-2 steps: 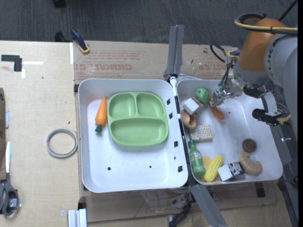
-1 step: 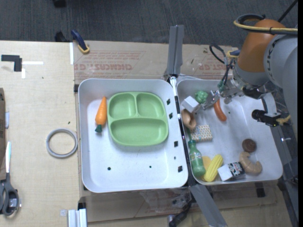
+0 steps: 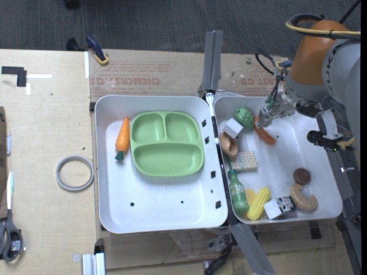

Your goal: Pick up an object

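- Tabletop [image 3: 46, 119]: pale wood surface carrying both bins; a grey ring [image 3: 74, 173] is lying at about 9 o'clock of the left bin.
- Left bin [image 3: 166, 213]: shallow and white, holding a green divided plate [image 3: 167, 143], with a toy carrot [image 3: 122, 136] lying just beside the plate at its 9 o'clock.
- Right bin [image 3: 287, 156]: white, holding the small objects; most are crowding its 9 o'clock wall and its 6 o'clock edge.
- Arm [image 3: 321, 56]: grey with an orange band, reaching into the right bin from 3 o'clock.
- Gripper [image 3: 267, 117]: hanging at about 12 o'clock in the right bin; whether its fingers are spread or closed cannot be told, and nothing is showing between them.
- Orange-red piece [image 3: 265, 135]: the likeliest target, lying on the bin floor just below the gripper at its 6 o'clock. It is probably a light, stiff, smooth plastic toy, so a hold across its narrow middle is looking soundest; a grip near either tapered end could slip.
- Green round toy [image 3: 243, 117]: sitting near the gripper at its 9 o'clock.
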Action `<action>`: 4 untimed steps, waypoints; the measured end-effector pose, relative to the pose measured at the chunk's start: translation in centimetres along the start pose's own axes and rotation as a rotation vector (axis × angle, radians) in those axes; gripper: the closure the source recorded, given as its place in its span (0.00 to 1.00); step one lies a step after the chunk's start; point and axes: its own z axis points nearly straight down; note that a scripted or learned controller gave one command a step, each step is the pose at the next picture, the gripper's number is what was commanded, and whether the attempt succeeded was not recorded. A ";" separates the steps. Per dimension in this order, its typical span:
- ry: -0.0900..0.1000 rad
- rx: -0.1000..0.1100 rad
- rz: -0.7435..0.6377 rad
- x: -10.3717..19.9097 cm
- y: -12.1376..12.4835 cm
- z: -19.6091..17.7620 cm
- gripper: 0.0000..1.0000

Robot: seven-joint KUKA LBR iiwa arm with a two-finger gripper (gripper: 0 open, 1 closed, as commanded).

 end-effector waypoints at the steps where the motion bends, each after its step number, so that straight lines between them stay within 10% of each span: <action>1: -0.009 -0.025 0.041 -0.2 0.6 1.1 1.00; 2: -0.005 -0.017 0.040 0.0 0.4 1.9 0.00; 3: -0.006 -0.019 0.040 -0.1 0.4 0.9 1.00; 4: -0.006 -0.019 0.040 -0.1 0.4 0.9 0.00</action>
